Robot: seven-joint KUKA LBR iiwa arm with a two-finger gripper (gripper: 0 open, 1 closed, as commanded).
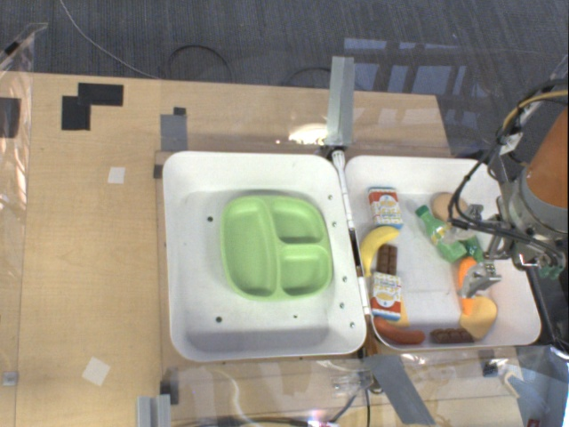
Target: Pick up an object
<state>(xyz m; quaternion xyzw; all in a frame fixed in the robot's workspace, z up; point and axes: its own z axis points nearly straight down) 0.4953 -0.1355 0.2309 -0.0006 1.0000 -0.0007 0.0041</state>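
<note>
Gripper [483, 277]: low in right bin [418, 169], 3 o'clock side; finger state cannot tell. Carrot [466, 272] touching it. Green bottle [439, 230] at 11 o'clock from gripper. Banana [377, 243] bin-centre left. Left bin [187, 238]: green divided plate [274, 245].

Toy foods [384, 274] crowding right bin [418, 169]

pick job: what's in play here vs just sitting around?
In play: gripper, low over right bin; carrot, green bottle, yellow-orange fruit, banana, two cans.
Lying about: left bin, green divided plate.
</note>
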